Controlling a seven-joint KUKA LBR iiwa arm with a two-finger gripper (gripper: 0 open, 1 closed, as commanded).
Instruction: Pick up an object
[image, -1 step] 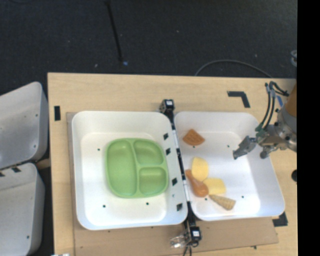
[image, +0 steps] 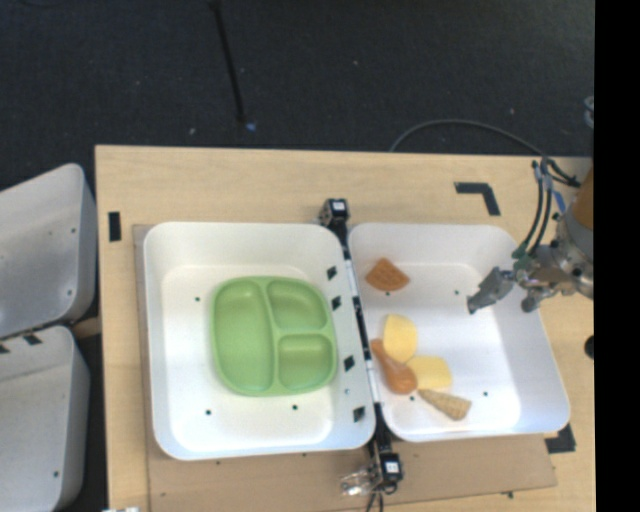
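Two shallow white bins are seen side by side on a wooden bench (image: 250, 185). The left bin (image: 165, 300) holds a green divided plate (image: 272, 334), lying flat near its middle. The right bin (image: 520, 380) holds the loose pieces, gathered toward its left side: an orange wedge (image: 387, 275) at the far left, a yellow piece (image: 401, 338) nearer, a second yellow piece (image: 432, 373) just beside it, an orange-red piece (image: 396, 372) against the dividing wall, and a tan wedge (image: 446, 404) nearest. The gripper (image: 492, 290) is seen over the right bin's far right part, well apart from the pieces. Nothing is seen in it. Its spread cannot be told.
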